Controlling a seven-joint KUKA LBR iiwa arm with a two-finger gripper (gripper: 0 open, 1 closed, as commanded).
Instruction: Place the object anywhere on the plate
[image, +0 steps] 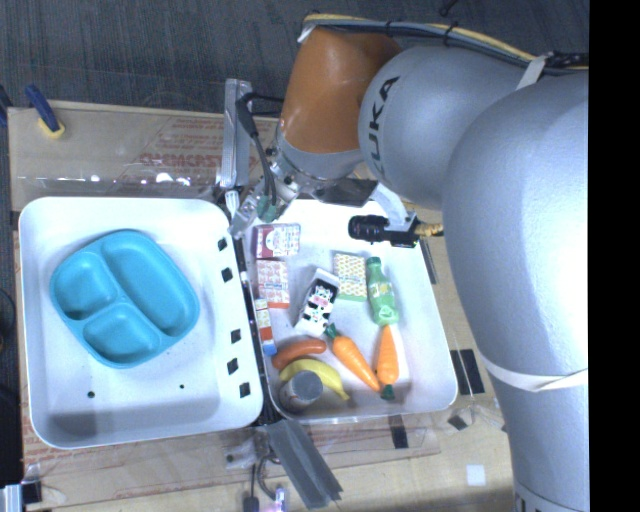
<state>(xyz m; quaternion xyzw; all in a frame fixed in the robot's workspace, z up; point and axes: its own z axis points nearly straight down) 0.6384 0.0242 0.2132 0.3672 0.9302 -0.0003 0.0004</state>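
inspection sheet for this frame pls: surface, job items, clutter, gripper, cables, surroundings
Surface: two white bins side by side, left bin and right bin, on a bench.
Job's things: blue divided plate in the left bin, nothing on it. Object to move not identifiable.
Clutter: right bin holds two carrots, green bottle, sausage, banana, small cartons.
Gripper: gripper at right bin's top-left corner; finger state unclear.
Cables: cable along the arm.
Surroundings: blue clip top left.

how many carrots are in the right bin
2. One carrot lies slanted near the bin's front, beside the banana; the other carrot lies just right of it. More may hide under the arm.
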